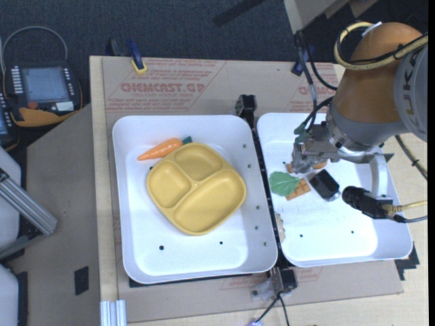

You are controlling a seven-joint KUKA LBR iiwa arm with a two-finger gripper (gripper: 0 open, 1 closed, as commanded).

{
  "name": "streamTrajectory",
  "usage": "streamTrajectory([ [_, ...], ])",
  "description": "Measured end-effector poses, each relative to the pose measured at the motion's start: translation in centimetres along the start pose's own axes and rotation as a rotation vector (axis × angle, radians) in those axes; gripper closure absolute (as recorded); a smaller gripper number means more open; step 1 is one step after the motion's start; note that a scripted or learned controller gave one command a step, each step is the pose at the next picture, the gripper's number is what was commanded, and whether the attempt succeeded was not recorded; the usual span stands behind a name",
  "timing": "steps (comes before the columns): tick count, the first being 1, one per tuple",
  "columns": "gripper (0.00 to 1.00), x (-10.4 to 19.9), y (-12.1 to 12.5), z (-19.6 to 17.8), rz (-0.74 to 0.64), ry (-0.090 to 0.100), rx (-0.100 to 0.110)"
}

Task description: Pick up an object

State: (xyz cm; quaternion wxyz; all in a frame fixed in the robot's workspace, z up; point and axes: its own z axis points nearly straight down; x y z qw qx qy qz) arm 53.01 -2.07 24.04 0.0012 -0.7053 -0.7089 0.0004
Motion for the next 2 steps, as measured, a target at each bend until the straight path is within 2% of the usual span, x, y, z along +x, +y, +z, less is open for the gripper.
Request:
streamTrajectory([
  [2,1.0,10.2,3.9,0.1,-0.001,0.0,-0.005],
])
